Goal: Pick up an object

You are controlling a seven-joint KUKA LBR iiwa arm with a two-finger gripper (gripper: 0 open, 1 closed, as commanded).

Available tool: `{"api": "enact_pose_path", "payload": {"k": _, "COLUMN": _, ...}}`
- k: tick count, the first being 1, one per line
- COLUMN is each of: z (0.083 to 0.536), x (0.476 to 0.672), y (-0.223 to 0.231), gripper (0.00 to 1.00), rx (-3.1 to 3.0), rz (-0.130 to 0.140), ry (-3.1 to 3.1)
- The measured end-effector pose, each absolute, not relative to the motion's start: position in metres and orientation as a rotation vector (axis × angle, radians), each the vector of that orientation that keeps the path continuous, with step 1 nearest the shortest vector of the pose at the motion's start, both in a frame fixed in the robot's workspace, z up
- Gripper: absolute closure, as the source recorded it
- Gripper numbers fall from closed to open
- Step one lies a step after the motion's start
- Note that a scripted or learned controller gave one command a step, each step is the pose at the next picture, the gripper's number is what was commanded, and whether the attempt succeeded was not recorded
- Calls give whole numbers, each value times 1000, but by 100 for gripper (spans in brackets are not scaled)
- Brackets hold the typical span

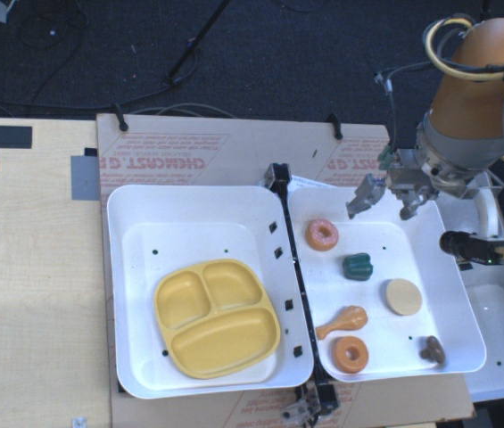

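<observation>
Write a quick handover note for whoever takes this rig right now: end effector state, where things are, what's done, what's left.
End effector: open, holding nothing, above the far edge of the right bin.
Right bin holds: pink donut, green pepper, round cracker, drumstick, orange donut, small brown piece.
Left bin: yellow divided tray.
Done: nothing picked.
Left: descend, grasp one object, lift.

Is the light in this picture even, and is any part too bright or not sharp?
Camera view: the light is soft and even over both bins; the right bin looks slightly washed out; the small brown thing is too blurred to name; the end effector is a little soft; the floor above stays dark.
</observation>
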State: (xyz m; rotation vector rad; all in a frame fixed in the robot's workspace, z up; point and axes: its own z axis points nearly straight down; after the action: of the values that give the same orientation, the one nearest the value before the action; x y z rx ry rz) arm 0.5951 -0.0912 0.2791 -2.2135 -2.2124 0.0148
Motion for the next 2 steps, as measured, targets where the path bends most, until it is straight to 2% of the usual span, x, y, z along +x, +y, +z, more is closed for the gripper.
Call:
{"api": "enact_pose_path", "payload": {"k": 1, "z": 285, "x": 597, "y": -91, "gripper": 0, "rx": -2218, "rz": 3, "ry": -2220}}
{"api": "enact_pose_path", "payload": {"k": 2, "z": 234, "x": 598, "y": -101, "gripper": 0, "rx": -2218, "rz": 7, "ry": -2217}}
